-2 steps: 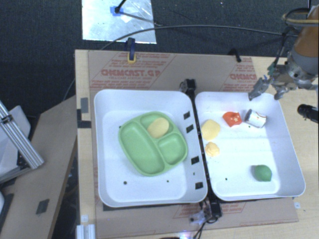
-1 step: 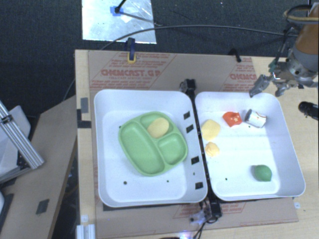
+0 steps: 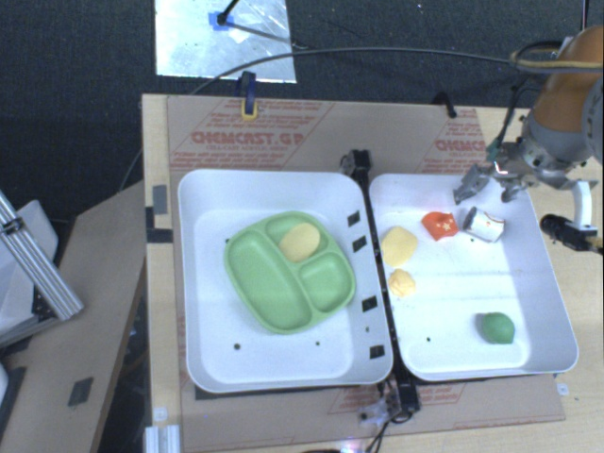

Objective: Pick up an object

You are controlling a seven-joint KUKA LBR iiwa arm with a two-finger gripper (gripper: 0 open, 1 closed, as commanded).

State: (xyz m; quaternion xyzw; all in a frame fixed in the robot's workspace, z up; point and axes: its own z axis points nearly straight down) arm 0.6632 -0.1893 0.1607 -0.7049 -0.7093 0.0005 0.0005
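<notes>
The right bin (image 3: 538,281) holds a red piece (image 3: 439,225), a white cylinder on its side (image 3: 484,226), two yellow pieces (image 3: 399,245) (image 3: 402,282) and a green ball (image 3: 496,327). My gripper (image 3: 491,189) hovers over the bin's far edge, just above and behind the white cylinder. Its fingers are spread open, and nothing sits between them.
In the left bin (image 3: 208,253) lies a green divided plate (image 3: 283,276) with a yellow item (image 3: 300,242) in its top compartment. A black divider (image 3: 370,253) runs between the bins. Cables cross the bench behind them.
</notes>
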